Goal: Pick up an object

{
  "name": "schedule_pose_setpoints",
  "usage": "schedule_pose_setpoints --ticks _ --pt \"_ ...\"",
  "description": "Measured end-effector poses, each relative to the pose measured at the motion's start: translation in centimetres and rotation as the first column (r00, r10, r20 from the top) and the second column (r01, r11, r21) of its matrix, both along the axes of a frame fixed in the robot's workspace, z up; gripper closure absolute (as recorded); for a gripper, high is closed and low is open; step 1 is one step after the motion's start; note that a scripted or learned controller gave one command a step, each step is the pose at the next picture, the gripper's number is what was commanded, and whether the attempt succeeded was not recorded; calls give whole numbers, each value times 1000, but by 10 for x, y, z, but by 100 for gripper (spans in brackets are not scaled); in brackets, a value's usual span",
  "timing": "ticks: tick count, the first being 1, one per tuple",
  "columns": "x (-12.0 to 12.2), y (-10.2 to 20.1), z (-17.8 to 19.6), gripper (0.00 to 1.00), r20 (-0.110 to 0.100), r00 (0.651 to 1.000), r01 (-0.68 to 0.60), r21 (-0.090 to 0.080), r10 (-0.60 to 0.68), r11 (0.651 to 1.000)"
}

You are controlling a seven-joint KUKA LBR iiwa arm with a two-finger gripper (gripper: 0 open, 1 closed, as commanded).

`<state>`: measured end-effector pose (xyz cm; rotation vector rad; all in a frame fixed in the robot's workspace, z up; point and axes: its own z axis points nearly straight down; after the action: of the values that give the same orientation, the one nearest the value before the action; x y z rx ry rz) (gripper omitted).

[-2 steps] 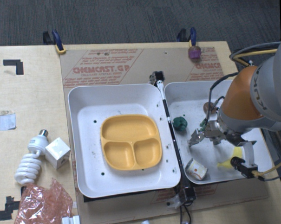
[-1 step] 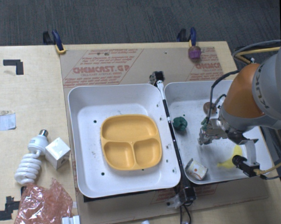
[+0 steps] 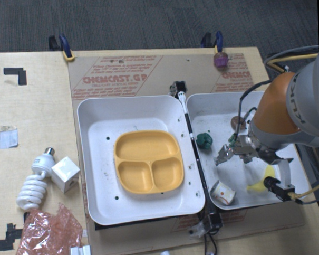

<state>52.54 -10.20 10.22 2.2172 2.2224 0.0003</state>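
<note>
My gripper (image 3: pixel 224 155) hangs low over the middle of the right bin (image 3: pixel 211 107), at the end of the grey arm with its orange band. A small dark green object (image 3: pixel 204 141) lies just up and left of it, close to the bin's left wall. Below the gripper, a crumpled white cup-like item (image 3: pixel 223 193) rests by the bin's front rim. A yellow object (image 3: pixel 260 184) lies to the lower right, partly hidden by the wrist. A small brown disc (image 3: pixel 237 121) sits behind the gripper. I see nothing held.
The left bin (image 3: pixel 97 153) holds a yellow divided plate (image 3: pixel 149 160). On the bench to the left lie a spiral light bulb (image 3: pixel 35 182), a white cube (image 3: pixel 65 173) and a reddish plastic bag (image 3: pixel 45 237). A purple item (image 3: pixel 221 59) sits at the back.
</note>
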Motion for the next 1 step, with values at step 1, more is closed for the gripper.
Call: schedule_pose_setpoints --ticks 1 --pt "-16 7 -10 0 -2 1000 4 2 -4 1000"
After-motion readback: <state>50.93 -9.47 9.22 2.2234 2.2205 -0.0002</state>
